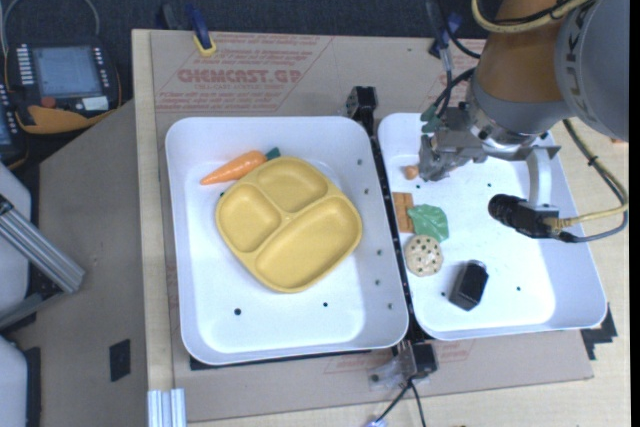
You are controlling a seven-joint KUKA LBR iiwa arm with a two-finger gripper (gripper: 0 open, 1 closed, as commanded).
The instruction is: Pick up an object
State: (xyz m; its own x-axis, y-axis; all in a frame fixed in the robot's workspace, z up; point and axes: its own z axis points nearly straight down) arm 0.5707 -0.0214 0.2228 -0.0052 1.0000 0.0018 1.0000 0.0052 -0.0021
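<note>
- Grey metal and an orange band are marking the arm (540,35), which is reaching in from the right and hanging over the upper left part of the right bin (570,315).
- The gripper (437,165) is pointing down just above the bin floor near the bin's left wall; whether its fingers are released or clenched I cannot tell, since the wrist is covering them from this angle.
- Nothing is visibly sitting between the fingers.
- A small orange piece (410,173) is lying just beside the gripper's tip, to its left.
- Below it, an orange cracker-like piece (401,211) is resting against the bin's left edge, touching a green leaf-shaped item (428,220).
- A round speckled cookie (423,256) is lying just below the green leaf-shaped item.
- A black block (467,284) is sitting tilted near the cookie, to its lower right.
- A black cylindrical part (520,215), possibly belonging to the arm's cabling, is hanging over the middle of the right bin.
- The left bin (200,315) is holding a yellow divided plate (288,225), set at a slant near its centre.
- A toy carrot (232,167) is lying just beside the plate's upper left rim.
- Both bins are sitting side by side on a cardboard-covered tabletop (160,215).
</note>
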